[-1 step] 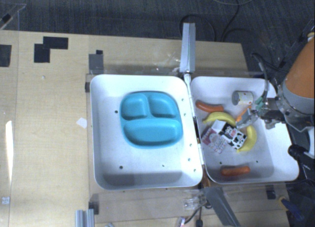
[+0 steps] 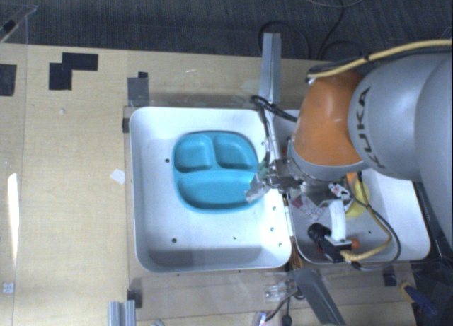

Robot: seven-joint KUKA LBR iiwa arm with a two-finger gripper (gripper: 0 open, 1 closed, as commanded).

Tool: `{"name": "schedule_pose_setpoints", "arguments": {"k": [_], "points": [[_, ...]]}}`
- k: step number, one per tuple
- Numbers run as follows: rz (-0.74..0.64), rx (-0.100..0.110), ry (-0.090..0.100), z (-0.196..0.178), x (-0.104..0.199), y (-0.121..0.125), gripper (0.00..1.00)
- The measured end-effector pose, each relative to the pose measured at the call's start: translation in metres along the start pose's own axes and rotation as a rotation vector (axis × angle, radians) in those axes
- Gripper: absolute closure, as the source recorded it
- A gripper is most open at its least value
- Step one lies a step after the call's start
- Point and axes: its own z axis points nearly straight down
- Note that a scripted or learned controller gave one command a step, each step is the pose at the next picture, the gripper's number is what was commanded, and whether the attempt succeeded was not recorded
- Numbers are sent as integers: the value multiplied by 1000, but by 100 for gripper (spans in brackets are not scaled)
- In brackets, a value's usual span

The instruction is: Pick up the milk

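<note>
My gripper [image 2: 271, 176] hangs over the wall between the two bins, below the orange band of the arm. It is low at the right edge of the blue divided plate [image 2: 212, 171] in the left bin [image 2: 152, 240]. A small white thing with red marks [image 2: 308, 205] pokes out under the wrist in the right bin [image 2: 400, 236]; I cannot tell whether it is the milk. The arm hides most of the right bin.
A yellow object [image 2: 362, 194] shows partly beside the wrist in the right bin. Metal posts stand at the bins' back edge [image 2: 271, 63] and front edge [image 2: 316, 300]. The blue plate fills the middle of the left bin.
</note>
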Motion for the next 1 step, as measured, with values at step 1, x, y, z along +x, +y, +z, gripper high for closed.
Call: {"name": "schedule_pose_setpoints", "arguments": {"k": [1], "points": [[2,-4,1,-11,-1,2,100]]}}
